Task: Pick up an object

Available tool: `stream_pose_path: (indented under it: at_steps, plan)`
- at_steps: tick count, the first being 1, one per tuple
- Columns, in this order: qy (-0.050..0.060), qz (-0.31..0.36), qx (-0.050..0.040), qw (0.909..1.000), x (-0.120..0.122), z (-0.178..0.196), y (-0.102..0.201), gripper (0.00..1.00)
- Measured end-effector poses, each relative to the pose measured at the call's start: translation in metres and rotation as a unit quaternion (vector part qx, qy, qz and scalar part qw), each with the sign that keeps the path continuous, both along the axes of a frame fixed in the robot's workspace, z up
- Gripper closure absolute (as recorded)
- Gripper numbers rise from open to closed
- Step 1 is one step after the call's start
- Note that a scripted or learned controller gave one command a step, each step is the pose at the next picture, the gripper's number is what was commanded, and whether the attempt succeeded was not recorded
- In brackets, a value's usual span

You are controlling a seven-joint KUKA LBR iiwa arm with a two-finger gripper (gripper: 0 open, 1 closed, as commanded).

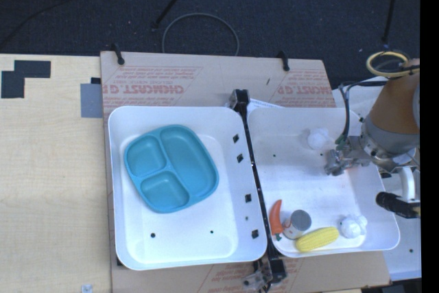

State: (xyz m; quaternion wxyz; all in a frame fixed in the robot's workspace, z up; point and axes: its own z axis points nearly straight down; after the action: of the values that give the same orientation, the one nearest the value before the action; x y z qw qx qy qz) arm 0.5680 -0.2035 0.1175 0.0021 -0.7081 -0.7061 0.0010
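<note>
Objects, right bin: five loose items.
- White ball, at 12 o'clock in the bin, lying alone, just beside the gripper.
- Carrot, orange, at 7 o'clock, hard against the divider between the bins.
- Grey cylinder, at 6 o'clock, touching or nearly touching the carrot and the corn.
- Corn, yellow, at 6 o'clock along the near wall.
- White lump, at 5 o'clock, near the corn's end; shape too blurred to name.

Left bin: one blue tray, three compartments, at 10 o'clock.

Gripper: low over the right bin at 3 o'clock, arm entering from the right. Nothing is seen between its fingers; how far they stand apart cannot be told from this blur.

Status, judged: no item lifted yet; the white ball is the nearest candidate, at 10 o'clock from the gripper.

Risks, judged:
- The ball may roll away or squirt out under a closing grip, being round and pale on a smooth floor.
- The carrot, cylinder and corn crowd together; a descent there may strike two at once and close on none.
- Items near the walls leave little finger room; a finger may catch the rim or divider.
</note>
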Motion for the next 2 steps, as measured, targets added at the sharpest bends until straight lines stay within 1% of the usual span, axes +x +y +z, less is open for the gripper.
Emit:
stream_pose_path:
  at_steps: [1,2]
  plan:
    - [-0.004,0.002,-0.0013,1.0,-0.001,0.063,0.002,1.0]
    - [-0.004,0.002,-0.0015,1.0,0.0,0.117,0.001,1.0]
